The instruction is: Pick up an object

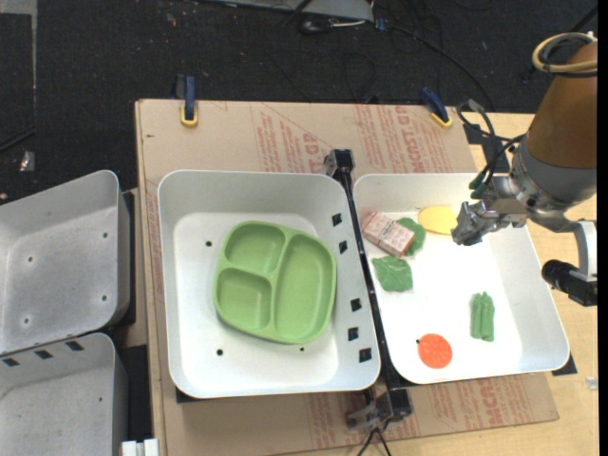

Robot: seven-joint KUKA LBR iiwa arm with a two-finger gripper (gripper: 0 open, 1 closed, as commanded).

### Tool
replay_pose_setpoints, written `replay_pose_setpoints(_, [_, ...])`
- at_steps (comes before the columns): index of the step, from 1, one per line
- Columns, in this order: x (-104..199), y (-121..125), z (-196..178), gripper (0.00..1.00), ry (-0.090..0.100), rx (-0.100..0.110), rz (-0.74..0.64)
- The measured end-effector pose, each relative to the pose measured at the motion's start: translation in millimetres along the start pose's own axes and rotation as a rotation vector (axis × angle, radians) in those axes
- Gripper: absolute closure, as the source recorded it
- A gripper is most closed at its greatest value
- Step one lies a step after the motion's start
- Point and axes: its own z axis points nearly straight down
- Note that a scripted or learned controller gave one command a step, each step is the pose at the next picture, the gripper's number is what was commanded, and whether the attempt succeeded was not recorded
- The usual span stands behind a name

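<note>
The gripper [468, 231] hangs over the upper part of the right bin [537, 283], just beside the yellow object [436, 218]. It is dark and small here, so I cannot tell how it is set, and nothing is seen held in it.

Every object lies in the right bin: the pink box [389, 233], the green leafy piece [393, 274], the green vegetable [484, 316] and the orange disc [435, 350]. The left bin [190, 207] carries a green divided plate [276, 281].

In my judgement the pick is not yet done; the descent, the grasp and the lift remain.
</note>
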Motion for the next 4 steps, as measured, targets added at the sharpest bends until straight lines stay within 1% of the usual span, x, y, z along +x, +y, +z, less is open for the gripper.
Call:
replay_pose_setpoints(1, [45.7,-2.1,12.8,1.00,0.000,0.000,-0.001])
replay_pose_setpoints(2, [96.3,-10.8,8.0,1.00,0.001,0.000,-0.002])
replay_pose_setpoints(3, [157.7,-14.4,6.9,1.00,0.001,-0.001,-0.003])
replay_pose_setpoints(4, [215.7,-23.4,10.2,1.00,0.001,0.000,-0.003])
